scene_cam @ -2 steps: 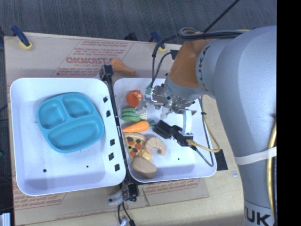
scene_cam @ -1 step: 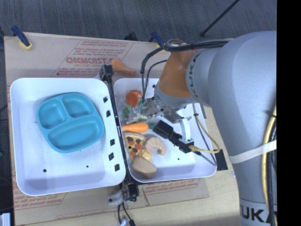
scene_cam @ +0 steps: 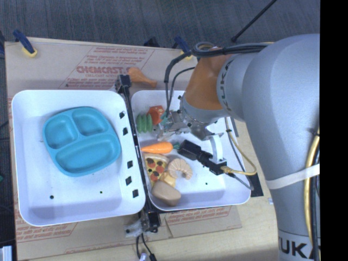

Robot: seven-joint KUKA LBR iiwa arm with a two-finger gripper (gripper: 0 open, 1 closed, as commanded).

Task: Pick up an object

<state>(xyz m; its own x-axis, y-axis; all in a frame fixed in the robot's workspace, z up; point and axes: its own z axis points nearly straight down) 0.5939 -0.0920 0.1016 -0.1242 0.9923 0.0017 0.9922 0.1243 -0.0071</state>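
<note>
Overhead, the grey arm [scene_cam: 272, 107] with its orange band [scene_cam: 205, 86] reaches in from the right and bends down over the right bin [scene_cam: 217, 196]. Its gripper [scene_cam: 173, 122] hangs low at the far left part of that bin, just beside a small red-orange toy [scene_cam: 156, 113] and a green ribbed toy vegetable [scene_cam: 144, 123]. Whether it is released or clenched cannot be told, since the wrist and its cables hide the tips, and nothing can be seen held there.

Toy foods lie along the left side of the right bin. A toy carrot [scene_cam: 157, 147] lies crosswise just nearer than the green piece. Nearer still sits a pizza slice [scene_cam: 155, 167], with a pale shell-shaped pastry [scene_cam: 180, 168] just beside it on the right. A tan bread roll [scene_cam: 165, 193] rests at the near left corner, touching the bin's wall. A black block [scene_cam: 198, 154] on the arm's cabling hangs over the middle of the bin.

The left bin [scene_cam: 27, 200] holds a blue divided plate [scene_cam: 81, 140], lying tilted in its far half. Both bins stand side by side on a brown cardboard sheet [scene_cam: 98, 64] covering the worktop. An orange-brown toy [scene_cam: 142, 78] lies on the cardboard just beyond the far edge of the bins, and blue clamps [scene_cam: 24, 42] grip the sheet's far edge.
</note>
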